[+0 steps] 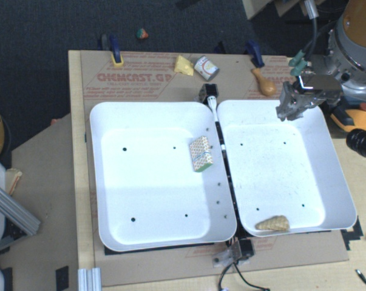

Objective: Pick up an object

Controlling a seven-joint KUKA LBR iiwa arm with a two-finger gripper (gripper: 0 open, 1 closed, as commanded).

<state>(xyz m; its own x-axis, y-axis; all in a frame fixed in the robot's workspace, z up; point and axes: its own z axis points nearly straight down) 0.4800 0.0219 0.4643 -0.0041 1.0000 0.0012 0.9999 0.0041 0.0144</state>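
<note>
So gripper (pixel 290 110) over right bin's (pixel 328 162) far edge | fingers: can't tell | sponge (pixel 200 153) in left bin (pixel 110 180) | cone (pixel 272 224) right bin

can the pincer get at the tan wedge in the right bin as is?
Probably yes. The pincer hangs over the right bin's far edge, and the tan wedge lies alone near the front wall, open from above. That wall close by may crowd a grasp.

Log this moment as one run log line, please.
gripper: over right white bin far edge, holding nothing seen | patterned rectangular block: left white bin, right side | tan wedge-shaped piece: right bin near edge | pick: not yet done
</note>
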